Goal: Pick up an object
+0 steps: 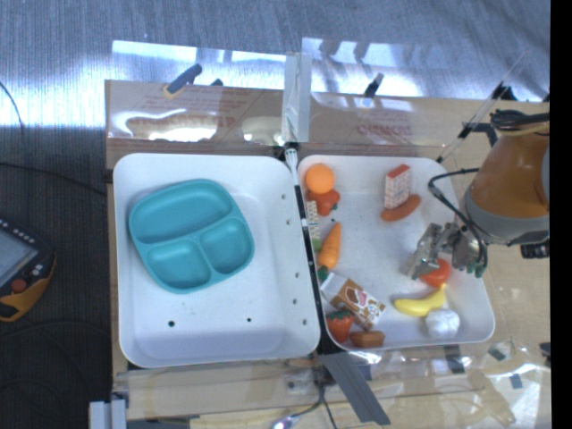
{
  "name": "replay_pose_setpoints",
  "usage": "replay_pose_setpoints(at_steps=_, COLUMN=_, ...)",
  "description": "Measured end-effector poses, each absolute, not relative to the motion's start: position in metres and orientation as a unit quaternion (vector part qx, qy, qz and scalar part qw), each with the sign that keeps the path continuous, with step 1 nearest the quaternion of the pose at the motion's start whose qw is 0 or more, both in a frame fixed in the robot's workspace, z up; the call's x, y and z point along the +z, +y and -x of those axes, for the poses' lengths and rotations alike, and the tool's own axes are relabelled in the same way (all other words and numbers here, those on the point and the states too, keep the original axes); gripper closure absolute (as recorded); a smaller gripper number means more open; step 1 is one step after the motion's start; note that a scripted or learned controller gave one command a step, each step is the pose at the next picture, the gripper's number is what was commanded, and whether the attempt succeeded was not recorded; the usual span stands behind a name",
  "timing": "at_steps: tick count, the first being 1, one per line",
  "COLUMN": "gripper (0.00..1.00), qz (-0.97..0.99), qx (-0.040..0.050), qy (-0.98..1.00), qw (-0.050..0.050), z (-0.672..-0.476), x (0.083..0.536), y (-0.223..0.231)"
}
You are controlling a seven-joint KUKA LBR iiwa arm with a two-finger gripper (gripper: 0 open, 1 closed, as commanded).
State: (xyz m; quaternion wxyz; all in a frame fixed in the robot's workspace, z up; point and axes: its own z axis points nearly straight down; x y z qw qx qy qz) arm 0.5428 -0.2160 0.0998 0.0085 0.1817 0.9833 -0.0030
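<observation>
My gripper [429, 259] hangs low over the right side of the right bin [371, 231], below the arm's orange band [511, 181]. A red toy vegetable with a green tip [436, 275] lies right under the gripper, touching it or nearly so. Whether it is held cannot be told from this view. Just in front of it lie a yellow banana [420, 305] and a white ball [441, 322].
The right bin also holds an orange [319, 178], a carrot [330, 244], a small carton [397, 186], a sausage [399, 208], a printed box [357, 299] and red pieces [340, 327] at its front. A teal divided plate [190, 233] lies in the left bin [259, 329].
</observation>
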Motion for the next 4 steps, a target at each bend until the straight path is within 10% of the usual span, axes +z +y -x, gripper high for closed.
replay_pose_setpoints(at_steps=1, gripper=1.0, qz=-0.186, qx=0.0001, qy=0.983, qw=0.0, z=-0.535, x=0.203, y=-0.182)
replay_pose_setpoints(at_steps=2, gripper=1.0, qz=-0.203, qx=-0.0002, qy=0.979, qw=0.008, z=-0.648, x=0.091, y=-0.148)
replay_pose_setpoints(at_steps=3, gripper=1.0, qz=-0.277, qx=-0.0009, qy=0.961, qw=0.0, z=-0.644, x=0.212, y=-0.094)
replay_pose_setpoints(at_steps=4, gripper=1.0, qz=-0.294, qx=-0.0005, qy=0.956, qw=0.0, z=-0.651, x=0.222, y=-0.1)
